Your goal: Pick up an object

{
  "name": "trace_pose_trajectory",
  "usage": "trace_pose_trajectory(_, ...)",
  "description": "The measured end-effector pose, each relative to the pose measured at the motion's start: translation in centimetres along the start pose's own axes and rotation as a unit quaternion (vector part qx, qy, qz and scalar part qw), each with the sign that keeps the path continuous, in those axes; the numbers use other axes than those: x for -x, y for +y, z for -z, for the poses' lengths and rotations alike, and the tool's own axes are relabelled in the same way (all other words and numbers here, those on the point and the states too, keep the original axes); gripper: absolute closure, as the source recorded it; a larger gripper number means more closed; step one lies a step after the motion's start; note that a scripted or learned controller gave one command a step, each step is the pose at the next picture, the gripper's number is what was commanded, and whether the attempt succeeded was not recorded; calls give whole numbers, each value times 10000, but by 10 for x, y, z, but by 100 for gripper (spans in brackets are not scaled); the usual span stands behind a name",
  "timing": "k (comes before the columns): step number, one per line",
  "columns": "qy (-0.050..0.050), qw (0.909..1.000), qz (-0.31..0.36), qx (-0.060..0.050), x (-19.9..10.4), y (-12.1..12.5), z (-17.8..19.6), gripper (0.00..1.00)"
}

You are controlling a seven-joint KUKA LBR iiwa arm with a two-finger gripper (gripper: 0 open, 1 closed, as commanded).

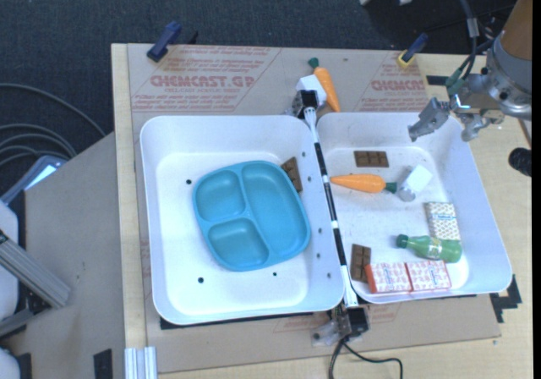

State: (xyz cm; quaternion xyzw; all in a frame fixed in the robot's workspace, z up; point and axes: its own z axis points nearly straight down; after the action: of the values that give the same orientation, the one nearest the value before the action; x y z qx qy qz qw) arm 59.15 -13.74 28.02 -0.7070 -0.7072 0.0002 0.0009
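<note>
Printed in red on the brown board [211,73] of the surface, the word "CHEMCAST" reads twice, once above each bin, the left print followed by letters like "GP". Smaller lines under it are too fine to read.

Right of centre, the right bin [486,200] holds the loose things. A carrot [358,184] lies sideways in its upper left part, orange with a green stub. Above it lies a brown chocolate bar [370,159], and a second chocolate bar [361,260] sits at the lower left of that bin. A green bottle [432,247] lies on its side in the lower right part, with a red and white box [409,277] just below it and a pale patterned packet [442,219] just above it. A small white and grey piece [412,182] rests right of the carrot.

Left of centre, the left bin [161,200] carries a blue divided plate [250,215], with a brown piece [292,173] at its upper right edge. Another carrot [325,87] lies on the board above the bins.

At the upper right, the arm [516,47] reaches in, and its tool [446,122] hangs over the top edge of the right bin with its two fingers spread apart and nothing between them.
</note>
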Motion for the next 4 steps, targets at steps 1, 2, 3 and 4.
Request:
trace_pose_trajectory(1, 0, 10000, 0, -7, -27, -1, -133, 0)
trace_pose_trajectory(2, -4, 10000, 0, -3, -17, 29, -196, 0)
trace_pose_trajectory(3, -3, 10000, 7, 12, -32, 76, -195, 0)
trace_pose_trajectory(4, 0, 10000, -5, -7, -40, -4, -196, 0)
